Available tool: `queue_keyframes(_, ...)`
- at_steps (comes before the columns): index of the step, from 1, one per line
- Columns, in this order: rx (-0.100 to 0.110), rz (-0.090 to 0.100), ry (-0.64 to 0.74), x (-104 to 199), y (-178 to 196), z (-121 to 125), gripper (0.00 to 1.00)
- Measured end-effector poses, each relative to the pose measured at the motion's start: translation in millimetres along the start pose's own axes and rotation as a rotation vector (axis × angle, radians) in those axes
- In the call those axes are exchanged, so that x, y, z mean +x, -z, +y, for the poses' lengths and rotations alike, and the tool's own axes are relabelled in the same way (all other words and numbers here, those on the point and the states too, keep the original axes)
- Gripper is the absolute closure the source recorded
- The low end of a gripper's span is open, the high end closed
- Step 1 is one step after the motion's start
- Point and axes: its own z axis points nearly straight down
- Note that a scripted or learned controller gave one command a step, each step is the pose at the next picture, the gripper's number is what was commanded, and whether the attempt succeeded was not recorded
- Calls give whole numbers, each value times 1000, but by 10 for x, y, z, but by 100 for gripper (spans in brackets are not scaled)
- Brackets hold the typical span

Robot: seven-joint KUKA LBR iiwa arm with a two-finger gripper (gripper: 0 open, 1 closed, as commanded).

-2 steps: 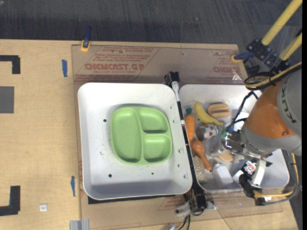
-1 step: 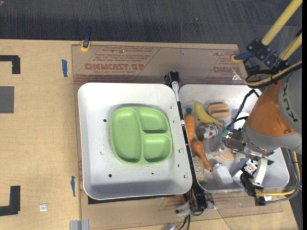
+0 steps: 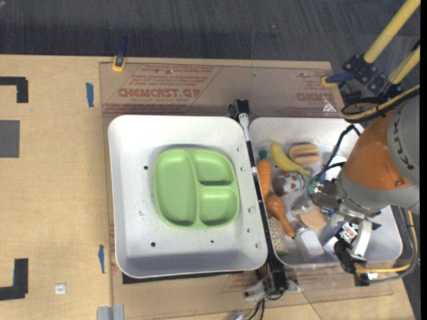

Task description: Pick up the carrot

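- Two white bins sit side by side on a brown cardboard sheet (image 3: pixel 167 85); the left bin (image 3: pixel 130 199) fills the middle of the frame and the right bin (image 3: pixel 393 245) lies at the lower right
- A green divided plate (image 3: pixel 197 187) lies flat in the middle of the left bin
- The upper carrot (image 3: pixel 265 177) lies along the left wall of the right bin, running up and down the frame; the lower carrot (image 3: pixel 280 215) lies just below it, slanting towards the lower right with its thin end pointing that way; both lie loose on the bin floor
- A banana (image 3: pixel 290 160) curves just right of the upper carrot; a brown bun (image 3: pixel 305 153) sits beside it, near the bin's top wall
- The gripper (image 3: pixel 320 199) hangs over the middle of the right bin, right of both carrots and apart from them; whether it is open or closed cannot be told
- A pale round disc (image 3: pixel 311 217) lies right below the gripper; a white block (image 3: pixel 308 241) lies further down the frame
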Motion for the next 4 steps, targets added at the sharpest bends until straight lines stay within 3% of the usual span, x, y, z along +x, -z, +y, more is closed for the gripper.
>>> queue_keyframes(1, 8, 9, -158, 7, -190, -12, 0)
queue_keyframes(2, -8, 6, -315, 49, -191, 5, 0)
queue_keyframes(3, 11, 14, -70, -71, -187, 20, 0)
queue_keyframes(4, -12, 7, -503, 1, -192, 35, 0)
